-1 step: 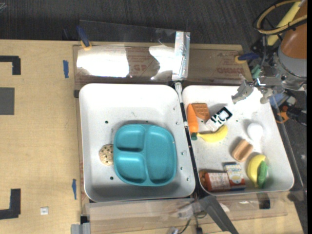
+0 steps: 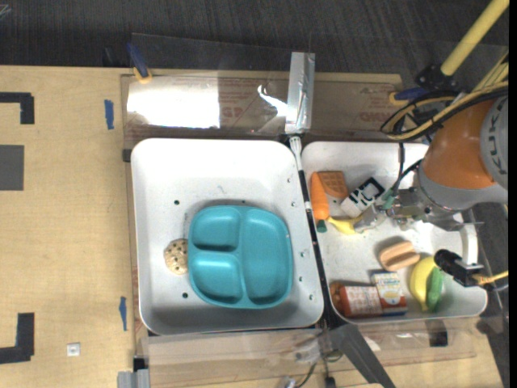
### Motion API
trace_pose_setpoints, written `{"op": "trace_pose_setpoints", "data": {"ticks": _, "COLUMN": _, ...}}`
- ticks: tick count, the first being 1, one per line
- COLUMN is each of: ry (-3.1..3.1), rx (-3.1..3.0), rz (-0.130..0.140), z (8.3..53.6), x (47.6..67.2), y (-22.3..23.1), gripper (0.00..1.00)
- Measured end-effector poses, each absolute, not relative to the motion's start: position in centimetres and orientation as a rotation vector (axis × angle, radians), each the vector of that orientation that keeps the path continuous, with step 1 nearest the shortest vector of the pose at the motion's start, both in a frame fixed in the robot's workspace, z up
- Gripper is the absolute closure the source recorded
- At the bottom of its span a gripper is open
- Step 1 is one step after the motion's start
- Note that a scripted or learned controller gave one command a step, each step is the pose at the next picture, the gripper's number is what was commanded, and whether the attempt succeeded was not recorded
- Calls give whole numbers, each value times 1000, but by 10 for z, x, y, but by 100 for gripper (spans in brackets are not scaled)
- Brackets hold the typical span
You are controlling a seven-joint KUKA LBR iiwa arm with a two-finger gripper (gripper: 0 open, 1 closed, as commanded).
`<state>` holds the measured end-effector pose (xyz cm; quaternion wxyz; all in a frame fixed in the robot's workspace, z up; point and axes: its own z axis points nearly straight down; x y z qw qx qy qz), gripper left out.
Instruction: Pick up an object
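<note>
My gripper [image 2: 368,208] hangs low over the upper middle of the right bin [image 2: 464,304], reaching in from the right. Just off its tip lies a small yellow banana [image 2: 342,225], and an orange carrot-like piece [image 2: 325,191] rests to its left against the bin wall. A toy hot dog [image 2: 398,254] sits below the gripper. Further down are a red ketchup bottle [image 2: 358,299], a small carton [image 2: 388,288] and a yellow and green fruit pair [image 2: 426,284]. Nothing is visibly held.
The left bin [image 2: 161,168] holds a teal divided plate [image 2: 241,254] with a speckled cookie [image 2: 175,255] beside it on the left. A ridge [image 2: 308,217] separates the two bins. Cables [image 2: 420,103] and the arm's orange band [image 2: 460,145] crowd the upper right.
</note>
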<state>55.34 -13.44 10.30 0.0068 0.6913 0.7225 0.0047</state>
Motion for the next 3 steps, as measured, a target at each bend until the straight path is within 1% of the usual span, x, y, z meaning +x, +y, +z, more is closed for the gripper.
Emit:
{"op": "trace_pose_setpoints", "data": {"ticks": 1, "ry": 2287, "rx": 2148, "rz": 3, "z": 87, "x": 480, "y": -135, "gripper": 0}}
{"op": "trace_pose_setpoints", "data": {"ticks": 2, "ry": 2280, "rx": 2144, "rz": 9, "z": 98, "x": 483, "y": -135, "gripper": 100}}
{"op": "trace_pose_setpoints", "data": {"ticks": 3, "ry": 2187, "rx": 2251, "rz": 10, "z": 256, "x": 490, "y": -48, "gripper": 100}}
